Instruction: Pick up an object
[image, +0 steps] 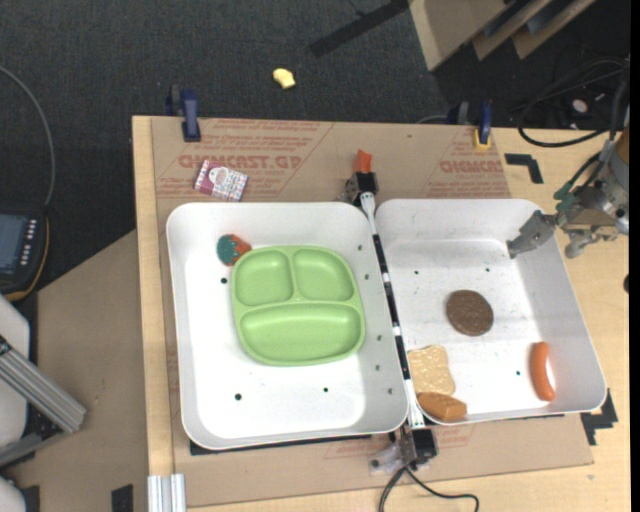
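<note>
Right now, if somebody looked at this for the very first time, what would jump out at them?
Most likely the bright green plastic plate with three compartments, sitting in the middle of the left white bin. Next, the toy food in the right white bin: a round brown patty near the centre, an orange-red sausage by the right wall, and a tan cracker at the lower left. The grey tool hangs over that bin's upper right corner.

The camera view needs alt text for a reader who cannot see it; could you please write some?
The end effector hovers at the right bin's upper right edge, holding nothing. That bin contains a brown patty, a cracker, an orange-brown piece and a sausage. The left bin holds a green divided plate and a small red-and-green item.
</note>
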